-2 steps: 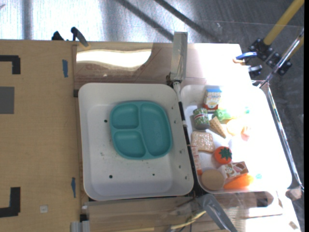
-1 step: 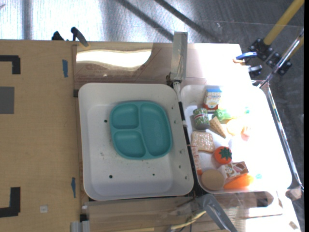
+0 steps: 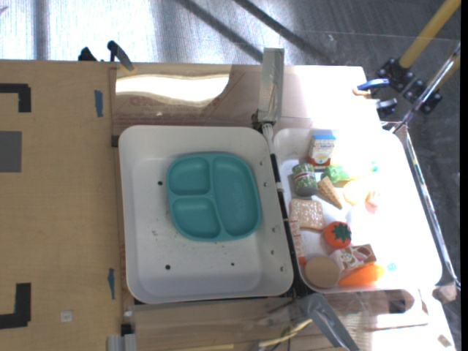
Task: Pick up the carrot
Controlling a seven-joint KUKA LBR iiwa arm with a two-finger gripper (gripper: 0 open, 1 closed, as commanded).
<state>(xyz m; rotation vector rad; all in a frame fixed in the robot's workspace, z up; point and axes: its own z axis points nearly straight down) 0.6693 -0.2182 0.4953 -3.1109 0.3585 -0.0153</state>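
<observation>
The carrot (image 3: 363,274) is a small orange piece lying on its side near the front right of the right bin (image 3: 413,218). It rests against a round tan cookie (image 3: 322,271) on its left and a small printed packet (image 3: 357,256) just behind it. A red tomato (image 3: 337,234) sits a little further back and to the left. Nothing covers the carrot from above.
Further back in the right bin lie a cracker (image 3: 306,213), a cone (image 3: 329,191), a dark green can (image 3: 304,180), a green piece (image 3: 337,173) and a small carton (image 3: 321,148). A teal divided plate (image 3: 213,196) sits in the left bin (image 3: 139,218). Black clamps (image 3: 402,86) stand at the back right.
</observation>
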